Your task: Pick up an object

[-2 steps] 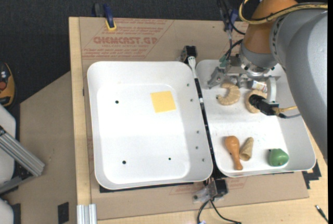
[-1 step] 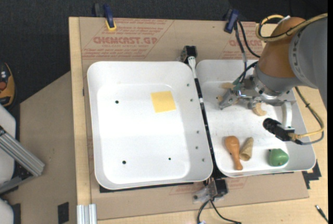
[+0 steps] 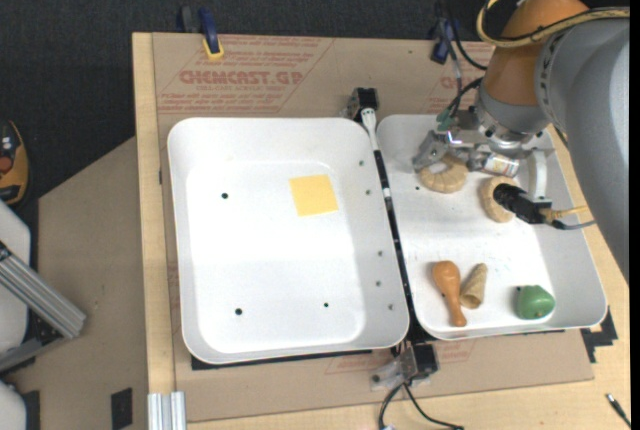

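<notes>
I read this as the approach-and-grasp step. The arm (image 3: 560,48) reaches in from the upper right of the frame and the pincer (image 3: 452,150) sits low in the upper part of the right bin (image 3: 590,278), directly over a tan round biscuit-like piece (image 3: 444,179). Metal parts of the pincer are touching or just above that piece's upper edge; I cannot tell which from this slant.

Pincer state: I cannot tell how wide it stands. The wrist body covers the tips, and nothing shows clearly between them, so I do not log a hold.

Other candidates in the right bin: a second tan piece (image 3: 493,199) just right of the first, partly under a black part of the tool; an orange pear-shaped toy (image 3: 449,289) and a beige cone-like piece (image 3: 473,285) lying side by side at lower centre; a green rounded object (image 3: 534,302) at lower right. The left bin (image 3: 190,218) carries a flat yellow square (image 3: 314,195) near its middle.

Next move, in my judgement: close on the round piece, then lift straight up and check that it rises with the tool. Risk: a flat, low piece may slip out.
</notes>
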Controlling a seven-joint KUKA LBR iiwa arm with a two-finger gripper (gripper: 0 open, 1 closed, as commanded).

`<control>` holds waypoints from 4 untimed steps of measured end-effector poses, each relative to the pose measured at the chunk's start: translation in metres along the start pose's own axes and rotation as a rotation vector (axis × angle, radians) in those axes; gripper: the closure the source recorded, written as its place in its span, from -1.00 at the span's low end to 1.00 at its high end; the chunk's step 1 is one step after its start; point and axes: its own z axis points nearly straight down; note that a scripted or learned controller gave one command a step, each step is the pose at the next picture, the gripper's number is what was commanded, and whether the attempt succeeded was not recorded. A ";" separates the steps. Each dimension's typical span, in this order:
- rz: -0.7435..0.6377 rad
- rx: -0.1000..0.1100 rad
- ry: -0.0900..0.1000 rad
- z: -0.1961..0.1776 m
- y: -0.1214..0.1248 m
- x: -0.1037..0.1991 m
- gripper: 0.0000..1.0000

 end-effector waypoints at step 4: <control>-0.002 0.001 0.001 0.000 -0.016 0.014 -1.00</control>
